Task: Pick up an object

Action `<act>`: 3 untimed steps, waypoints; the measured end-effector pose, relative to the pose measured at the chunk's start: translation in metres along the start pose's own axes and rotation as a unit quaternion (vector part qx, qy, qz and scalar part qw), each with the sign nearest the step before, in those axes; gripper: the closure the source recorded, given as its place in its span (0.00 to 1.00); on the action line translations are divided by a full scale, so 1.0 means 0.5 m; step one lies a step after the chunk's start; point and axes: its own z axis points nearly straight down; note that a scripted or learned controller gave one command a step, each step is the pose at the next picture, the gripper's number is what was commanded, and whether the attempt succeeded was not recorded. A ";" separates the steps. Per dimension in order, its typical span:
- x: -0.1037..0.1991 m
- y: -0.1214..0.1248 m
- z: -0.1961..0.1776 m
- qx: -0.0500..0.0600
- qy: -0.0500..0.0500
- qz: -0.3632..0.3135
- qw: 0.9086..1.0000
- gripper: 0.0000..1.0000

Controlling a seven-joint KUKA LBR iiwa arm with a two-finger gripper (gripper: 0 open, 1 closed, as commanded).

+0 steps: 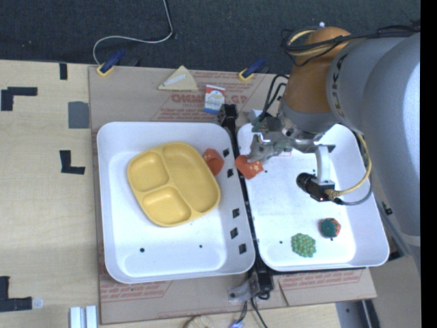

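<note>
**Claw at the divider, orange piece at its tip**

The claw [256,157] sits low over the inner edge of the right bin [369,248], just beside the black divider [239,183] that runs between the two bins. A small orange object [250,167] lies right at its tip, touching or nearly so; whether the claw is clenched on it or released cannot be told from here.

Across the divider, a second orange-red piece [214,160] rests in the left bin [113,203], touching the yellow compartment plate [172,182]. On the claw's side of the divider, a green lumpy object [304,244] and a small teal and red object [330,227] lie well apart from the claw, near the front wall. A small red and white carton [214,99] stands on the tabletop [41,203] beyond the divider's far end.
</note>
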 end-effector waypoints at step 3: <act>-0.163 0.130 0.070 -0.001 -0.001 0.001 1.000 0.00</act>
